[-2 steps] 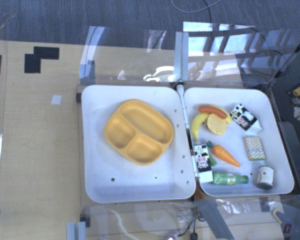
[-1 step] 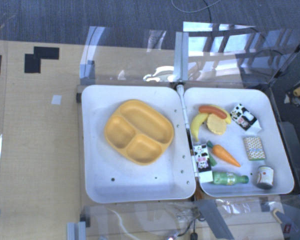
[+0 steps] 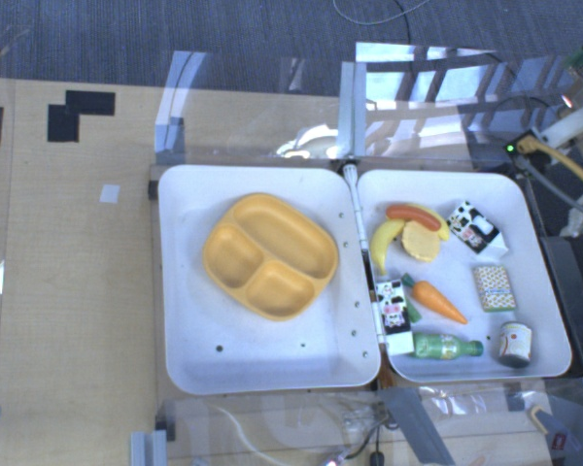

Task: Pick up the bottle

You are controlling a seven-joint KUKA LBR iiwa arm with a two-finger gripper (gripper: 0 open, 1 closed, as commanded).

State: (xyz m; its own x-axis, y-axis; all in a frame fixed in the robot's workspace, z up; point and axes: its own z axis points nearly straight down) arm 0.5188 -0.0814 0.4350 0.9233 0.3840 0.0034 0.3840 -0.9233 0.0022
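The green bottle (image 3: pixel 447 347) lies on its side in the right bin (image 3: pixel 466 187), close to the bin's front edge, with its cap end pointing right. A small can (image 3: pixel 514 342) stands just to its right. A cow-patterned carton (image 3: pixel 394 307) lies just to its left, and a carrot (image 3: pixel 437 302) lies right behind it.
Further back in the right bin are a banana (image 3: pixel 381 241), a sausage (image 3: pixel 415 216), a yellow round piece (image 3: pixel 420 244), a second cow-patterned carton (image 3: pixel 473 227) and a cracker box (image 3: pixel 493 287). A yellow divided plate (image 3: pixel 270 254) sits in the left bin (image 3: pixel 189 357). Cables and metal framing (image 3: pixel 554 149) stand beyond the right bin's far right corner.
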